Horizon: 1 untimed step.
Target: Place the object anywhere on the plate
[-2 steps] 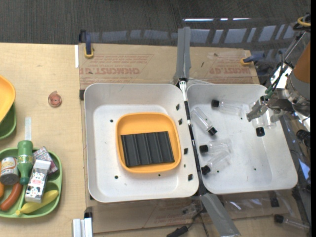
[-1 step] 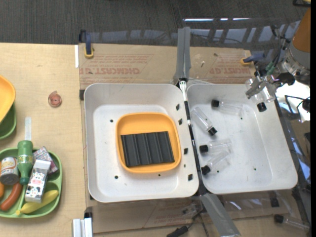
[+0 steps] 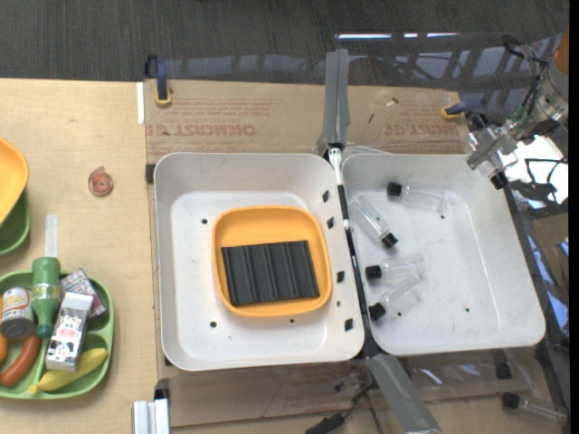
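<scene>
My gripper [image 3: 495, 156] hangs at the upper right, over the far right rim of the right bin [image 3: 507, 269]; I cannot tell its state, as it is small and tangled among cables.

The left bin [image 3: 181, 242] holds an orange plate [image 3: 271, 227], squarish with rounded corners and a raised lip, sitting near the bin's middle with bare white floor on all sides. On it lies a dark grey ribbed slab [image 3: 271, 272], rectangular with lengthwise grooves, filling most of the plate's flat part and leaving only the rim showing.

The right bin carries four clear plastic vials with black caps: one [image 3: 413, 193] near the far wall, one [image 3: 374, 222] by the left wall, and two [image 3: 392, 268] [image 3: 395, 299] lower down close together. The bin's right half is open floor.

Both bins are smooth white plastic with rounded corners, touching along a central seam. Behind them lies brown cardboard [image 3: 235, 120] with red printing reading upside down; I cannot read it surely. On the wooden bench at left sits a green tray [image 3: 95, 364] of toy food.
</scene>
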Each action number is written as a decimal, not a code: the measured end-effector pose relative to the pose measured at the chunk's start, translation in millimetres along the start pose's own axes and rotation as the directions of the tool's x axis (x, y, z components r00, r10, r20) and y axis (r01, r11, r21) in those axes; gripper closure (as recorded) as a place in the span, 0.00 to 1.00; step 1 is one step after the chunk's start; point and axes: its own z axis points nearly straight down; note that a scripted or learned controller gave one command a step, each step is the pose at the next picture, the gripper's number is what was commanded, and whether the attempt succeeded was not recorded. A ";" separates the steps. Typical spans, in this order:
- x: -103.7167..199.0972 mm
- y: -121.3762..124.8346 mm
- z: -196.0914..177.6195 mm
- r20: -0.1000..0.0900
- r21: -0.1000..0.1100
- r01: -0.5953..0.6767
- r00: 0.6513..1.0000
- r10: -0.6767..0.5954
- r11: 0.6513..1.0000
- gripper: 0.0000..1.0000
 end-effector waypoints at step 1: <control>0.2 1.0 -50.1 0.001 -0.001 0.184 0.983 -0.184 0.983 1.00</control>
